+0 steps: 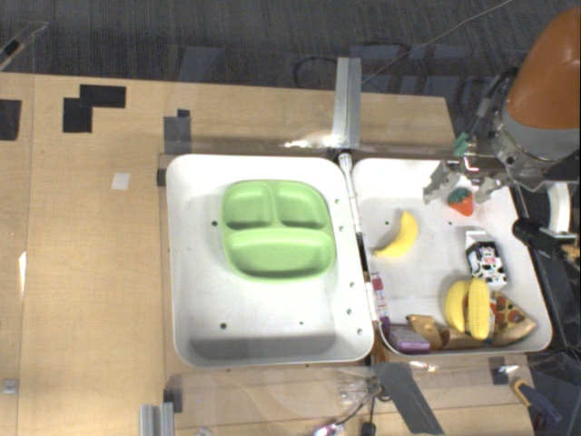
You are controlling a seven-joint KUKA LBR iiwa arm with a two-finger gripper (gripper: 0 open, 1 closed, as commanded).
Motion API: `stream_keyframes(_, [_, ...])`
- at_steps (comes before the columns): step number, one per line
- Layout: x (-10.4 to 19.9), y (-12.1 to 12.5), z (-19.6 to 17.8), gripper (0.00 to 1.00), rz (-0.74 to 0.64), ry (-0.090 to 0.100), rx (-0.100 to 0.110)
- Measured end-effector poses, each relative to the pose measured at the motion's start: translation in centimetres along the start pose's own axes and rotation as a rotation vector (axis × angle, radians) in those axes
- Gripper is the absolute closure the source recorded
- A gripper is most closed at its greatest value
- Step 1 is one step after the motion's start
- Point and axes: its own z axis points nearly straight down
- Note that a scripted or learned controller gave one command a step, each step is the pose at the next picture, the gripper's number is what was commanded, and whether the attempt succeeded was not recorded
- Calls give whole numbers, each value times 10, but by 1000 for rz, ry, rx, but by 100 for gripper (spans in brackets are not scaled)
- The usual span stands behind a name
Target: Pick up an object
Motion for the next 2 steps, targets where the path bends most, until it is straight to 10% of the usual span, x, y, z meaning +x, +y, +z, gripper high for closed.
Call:
stream_keyframes(1, [-35, 13, 165, 0, -97, -1, -3])
stream_keyframes(2, [-34, 15, 154, 100, -97, -1, -9])
